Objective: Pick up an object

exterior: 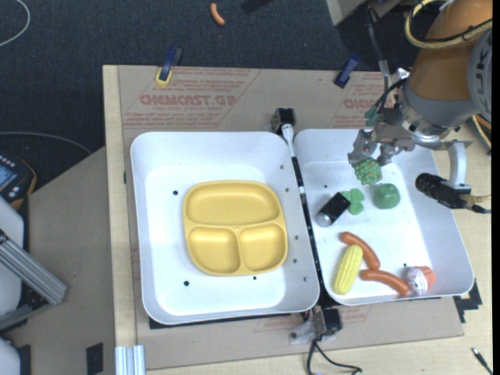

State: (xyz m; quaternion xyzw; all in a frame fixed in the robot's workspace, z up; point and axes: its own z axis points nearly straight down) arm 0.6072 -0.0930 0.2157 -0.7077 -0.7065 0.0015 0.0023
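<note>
gripper (373,153) sits over the right bin (445,233) toward its 12 o'clock edge, fingers clenched on a green bumpy toy (366,169) lifted just above the floor. green pepper (386,196) lies at its 5 o'clock, black block (334,208) at 7 o'clock. yellow divided plate (234,226) rests in the left bin (148,170).

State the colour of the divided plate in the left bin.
Yellow. The three-compartment plastic plate shows best in the camera view, lying in the left white bin.
</note>
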